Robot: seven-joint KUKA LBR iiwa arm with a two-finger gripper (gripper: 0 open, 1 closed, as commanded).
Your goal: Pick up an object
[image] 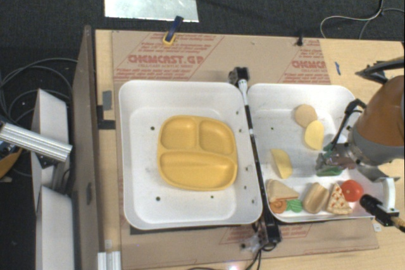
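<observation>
Here the fingers (331,162) grip a small green object (328,169), its shape unclear.

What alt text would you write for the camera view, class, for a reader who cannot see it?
A robot arm's gripper reaches from the right into the right bin among toy food pieces. The left bin holds a yellow divided tray.

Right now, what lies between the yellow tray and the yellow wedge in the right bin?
In the camera view, the two bins' adjoining rims lie between the yellow tray and the yellow wedge.
</observation>
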